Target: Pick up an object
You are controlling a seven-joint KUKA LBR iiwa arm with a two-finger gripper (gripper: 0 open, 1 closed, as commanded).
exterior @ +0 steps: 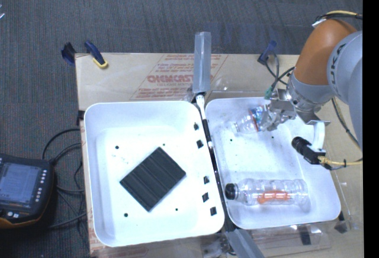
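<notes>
Camera view showed the fingers [273, 116] low in the right bin [331, 203], at a small crumpled bottle [247, 123], seemingly to grasp it; whether they had clenched, I cannot tell. A larger bottle [266, 193] lay near the front wall.

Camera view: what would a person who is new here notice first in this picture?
Probably the grey arm with its orange band, reaching in from the right so its end effector sits at a small clear bottle at the back of the right bin. Next, the dark ribbed slab in the left bin, and a larger clear bottle near the right bin's front.
</notes>
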